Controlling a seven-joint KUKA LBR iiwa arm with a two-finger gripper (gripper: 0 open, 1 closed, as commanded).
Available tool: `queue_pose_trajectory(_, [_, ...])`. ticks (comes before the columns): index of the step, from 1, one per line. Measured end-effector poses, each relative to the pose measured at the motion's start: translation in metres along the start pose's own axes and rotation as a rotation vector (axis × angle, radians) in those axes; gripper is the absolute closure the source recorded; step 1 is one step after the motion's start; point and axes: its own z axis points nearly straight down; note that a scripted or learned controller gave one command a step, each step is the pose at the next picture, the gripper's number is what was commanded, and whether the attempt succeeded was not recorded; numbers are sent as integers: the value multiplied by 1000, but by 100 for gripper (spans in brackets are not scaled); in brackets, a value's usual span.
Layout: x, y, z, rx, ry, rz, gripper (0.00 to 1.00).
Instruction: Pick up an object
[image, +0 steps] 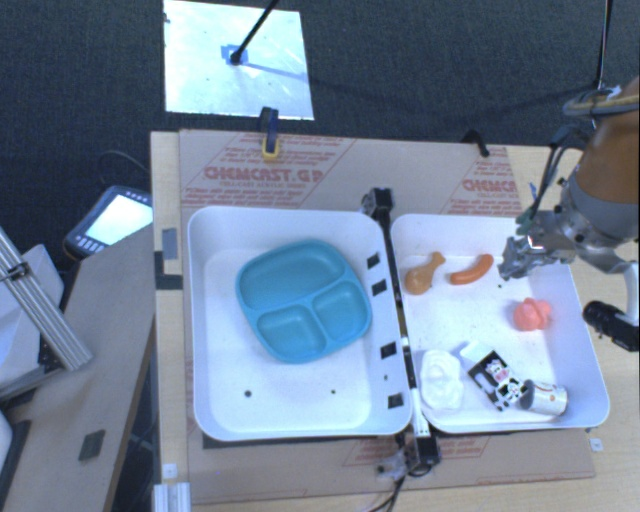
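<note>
The right bin (575, 300) holds an orange drumstick toy (423, 273), an orange sausage toy (471, 270), a pink lumpy toy (532, 314), a white crumpled object (441, 379), a black-and-white patterned item (495, 376) and a small silver can (546, 399). My gripper (518, 258) hangs over the upper right part of this bin, just right of the sausage and above the pink toy. Nothing shows between its fingers.
The left bin (215, 400) holds a blue three-compartment plate (303, 299). A black divider with clips (392, 320) separates the bins. The arm's grey body and orange band (605, 170) enter from the right. A tablet (110, 222) lies off the bench's left edge.
</note>
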Motion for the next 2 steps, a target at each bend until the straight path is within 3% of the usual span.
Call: queue_pose_trajectory(2, [98, 11, 29, 6, 3, -4, 100])
